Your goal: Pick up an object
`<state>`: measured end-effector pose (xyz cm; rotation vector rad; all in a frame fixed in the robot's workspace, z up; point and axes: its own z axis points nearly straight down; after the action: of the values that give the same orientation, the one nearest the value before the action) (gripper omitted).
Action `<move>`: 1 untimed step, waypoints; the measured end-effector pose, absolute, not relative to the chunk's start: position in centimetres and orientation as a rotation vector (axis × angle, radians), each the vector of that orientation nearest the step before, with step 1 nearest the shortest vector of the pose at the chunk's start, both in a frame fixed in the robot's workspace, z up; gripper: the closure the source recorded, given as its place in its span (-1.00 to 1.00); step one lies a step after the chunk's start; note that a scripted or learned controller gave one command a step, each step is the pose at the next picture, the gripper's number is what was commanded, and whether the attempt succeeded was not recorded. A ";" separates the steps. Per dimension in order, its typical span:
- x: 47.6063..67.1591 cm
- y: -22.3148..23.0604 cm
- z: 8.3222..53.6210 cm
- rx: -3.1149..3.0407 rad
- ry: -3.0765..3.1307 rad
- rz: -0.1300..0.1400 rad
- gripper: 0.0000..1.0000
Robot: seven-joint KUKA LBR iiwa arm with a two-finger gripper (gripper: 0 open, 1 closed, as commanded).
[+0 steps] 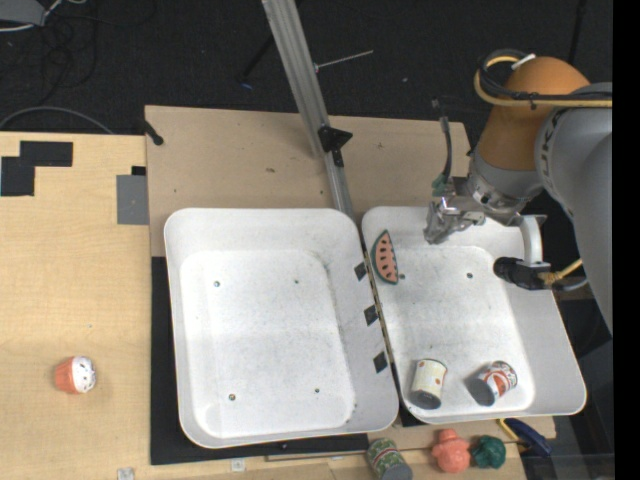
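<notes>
The bench (80,268) bears two white bins (260,328), left of the gripper's fingers (440,223), and a small orange ball (75,375).

At the lower left of your frame, a small orange and white ball (75,375) lies on the pale wooden board (60,268). An aluminium rail (305,83) slants down from top centre to between the bins.

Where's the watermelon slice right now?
The watermelon slice lies in the right bin, against its left wall near the back, left of and below the claw.
</notes>
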<state>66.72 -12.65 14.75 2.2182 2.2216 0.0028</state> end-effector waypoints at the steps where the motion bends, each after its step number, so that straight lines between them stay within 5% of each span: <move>1: 66.9 -12.5 19.1 2.217 2.221 0.003 1.00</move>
<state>66.91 -12.47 19.10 2.2174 2.2212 0.0034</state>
